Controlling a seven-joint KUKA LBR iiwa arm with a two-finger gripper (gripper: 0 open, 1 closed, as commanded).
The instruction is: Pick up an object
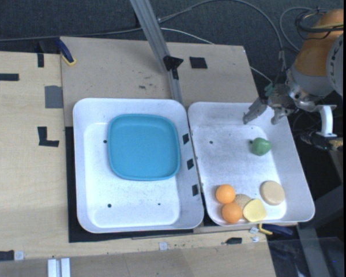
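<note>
Pincer (263,115) spread open (nothing between its fingers) above right bin's (219,154) far edge, near green object (260,146).

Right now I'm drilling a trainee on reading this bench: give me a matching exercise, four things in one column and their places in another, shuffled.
Things:
1. blue plate
2. green object
3. gripper
4. yellow object

Places:
A. over the far edge of the right bin
B. near corner of the right bin, beside two orange balls
C. in the left bin
D. alone in the right bin, just below the gripper

Pairs: 1-C, 2-D, 3-A, 4-B
</note>
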